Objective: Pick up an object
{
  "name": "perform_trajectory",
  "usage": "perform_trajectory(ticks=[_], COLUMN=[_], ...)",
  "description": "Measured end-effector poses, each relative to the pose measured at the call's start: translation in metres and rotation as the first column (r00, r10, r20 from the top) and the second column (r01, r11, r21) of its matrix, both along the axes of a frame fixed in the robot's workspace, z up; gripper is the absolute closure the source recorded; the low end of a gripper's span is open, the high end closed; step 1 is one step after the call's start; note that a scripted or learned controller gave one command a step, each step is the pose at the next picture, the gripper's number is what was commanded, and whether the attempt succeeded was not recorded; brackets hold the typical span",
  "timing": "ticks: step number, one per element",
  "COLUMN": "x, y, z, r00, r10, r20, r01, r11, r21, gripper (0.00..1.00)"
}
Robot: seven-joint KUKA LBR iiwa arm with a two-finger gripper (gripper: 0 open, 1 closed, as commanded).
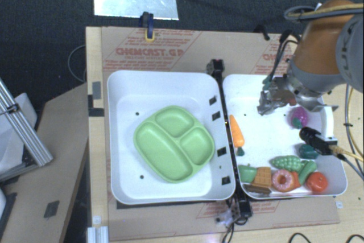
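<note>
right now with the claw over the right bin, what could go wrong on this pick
1. The claw sits over bare floor of the right bin; the nearest toy, the carrot, lies lower left, so closing here would likely catch nothing.
2. The donut, cracker and tomato crowd the near wall, so a grab there may snag two or slip.
3. The carrot hugs the bin's left wall, leaving little finger room.

Red print "CHEMCAST GP" on brown board (170,45) behind bins; repeated print at right unreadable
</note>
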State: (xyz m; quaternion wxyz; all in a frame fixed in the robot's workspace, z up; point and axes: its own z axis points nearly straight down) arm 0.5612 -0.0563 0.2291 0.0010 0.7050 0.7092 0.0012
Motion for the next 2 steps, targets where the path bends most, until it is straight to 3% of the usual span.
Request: perform_trajectory(ticks=[1,2], x=[-0.006,-0.006], y=[-0.006,-0.008], z=[0.005,-0.015], r00=[1.000,1.000], r10=[-0.004,-0.005], r20=[-0.002,-0.002], r01=[0.004,0.005], r11=[1.000,1.000], r21=[0.000,-0.001], gripper=[1.00,1.00])
